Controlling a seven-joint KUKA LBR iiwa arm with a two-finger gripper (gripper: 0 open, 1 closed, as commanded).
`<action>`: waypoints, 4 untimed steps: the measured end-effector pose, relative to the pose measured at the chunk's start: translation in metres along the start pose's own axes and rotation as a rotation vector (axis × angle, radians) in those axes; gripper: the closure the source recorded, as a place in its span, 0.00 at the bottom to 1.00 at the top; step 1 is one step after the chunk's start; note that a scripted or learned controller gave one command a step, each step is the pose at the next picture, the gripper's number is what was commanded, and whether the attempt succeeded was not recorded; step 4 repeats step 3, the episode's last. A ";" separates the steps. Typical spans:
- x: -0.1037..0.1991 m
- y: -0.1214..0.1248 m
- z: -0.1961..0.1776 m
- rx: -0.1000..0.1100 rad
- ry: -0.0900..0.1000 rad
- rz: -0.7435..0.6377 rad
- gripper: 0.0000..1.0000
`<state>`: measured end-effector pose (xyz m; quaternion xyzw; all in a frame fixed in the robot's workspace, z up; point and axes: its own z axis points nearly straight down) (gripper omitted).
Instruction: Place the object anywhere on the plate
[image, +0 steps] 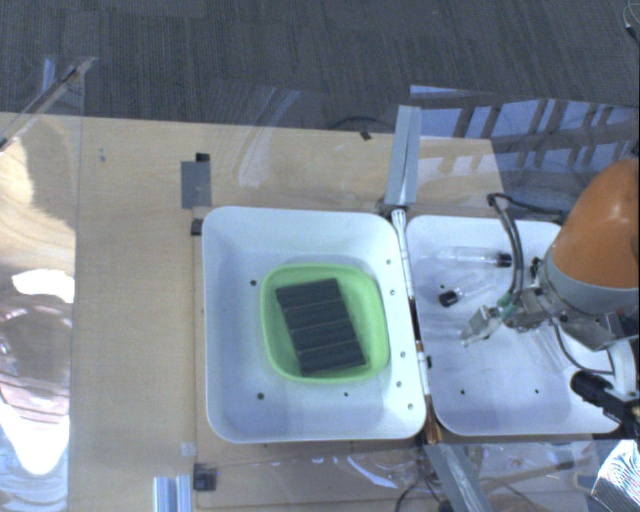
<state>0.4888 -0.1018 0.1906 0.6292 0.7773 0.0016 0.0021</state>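
Item: dark ribbed slab (320, 327), on green plate (273, 330), frame centre; I judge it stiff, light, graspable across long edges; gripper (482, 325) centre-right, opening I cannot tell.

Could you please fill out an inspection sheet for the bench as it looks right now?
Surface: wooden bench bearing two white bins, left bin and right bin.
Job's things: green plate in the left bin, with a dark ridged block lying on it.
Clutter: small black piece and a clear tube-like item in the right bin.
Grippers: gripper low over the right bin; nothing visible between its fingers.
Cables: black cables looping by the wrist.
Surroundings: dark carpet beyond the bench.
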 end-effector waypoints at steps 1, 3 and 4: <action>0.065 0.014 0.005 0.000 0.001 -0.020 0.00; 0.090 0.043 0.003 -0.002 0.000 0.025 0.00; 0.090 0.043 0.003 -0.002 0.000 0.025 0.00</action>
